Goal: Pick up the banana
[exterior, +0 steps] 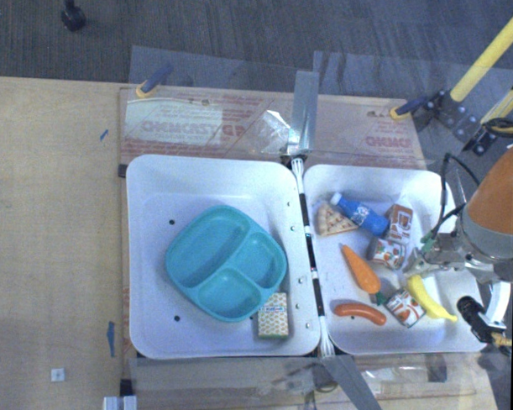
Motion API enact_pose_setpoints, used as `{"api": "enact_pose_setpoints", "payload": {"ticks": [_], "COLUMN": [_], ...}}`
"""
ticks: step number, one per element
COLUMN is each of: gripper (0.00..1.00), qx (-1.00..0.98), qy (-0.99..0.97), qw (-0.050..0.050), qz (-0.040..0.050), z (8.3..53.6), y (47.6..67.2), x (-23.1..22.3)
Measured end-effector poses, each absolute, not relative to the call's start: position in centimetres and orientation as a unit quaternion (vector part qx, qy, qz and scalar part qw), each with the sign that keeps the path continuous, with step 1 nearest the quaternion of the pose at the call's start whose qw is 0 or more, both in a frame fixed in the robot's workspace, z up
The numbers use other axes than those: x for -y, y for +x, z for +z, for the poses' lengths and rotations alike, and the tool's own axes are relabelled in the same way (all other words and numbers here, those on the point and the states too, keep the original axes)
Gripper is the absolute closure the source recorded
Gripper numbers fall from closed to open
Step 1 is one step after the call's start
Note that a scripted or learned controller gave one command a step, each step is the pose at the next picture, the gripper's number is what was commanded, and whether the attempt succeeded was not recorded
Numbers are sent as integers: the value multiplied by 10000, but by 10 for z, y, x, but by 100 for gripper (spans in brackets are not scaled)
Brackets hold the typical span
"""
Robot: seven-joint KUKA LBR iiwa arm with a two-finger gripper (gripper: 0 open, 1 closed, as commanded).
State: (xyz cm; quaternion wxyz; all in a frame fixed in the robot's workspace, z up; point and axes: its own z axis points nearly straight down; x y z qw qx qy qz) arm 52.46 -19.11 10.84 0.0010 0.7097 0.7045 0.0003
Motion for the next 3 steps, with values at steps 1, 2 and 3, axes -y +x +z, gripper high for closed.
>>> {"api": "enact_pose_setpoints", "payload": {"ticks": [1, 2, 3], "gripper": [100, 100, 100], "qx": [-6379, -5185, -5197], "qy": [7702, 8551, 8543], "qw": [-3, -1, 0], "qz": [-4, -10, -17], "z": [209, 219, 229], "y": [510, 558, 558], "x": [71, 61, 60]}}
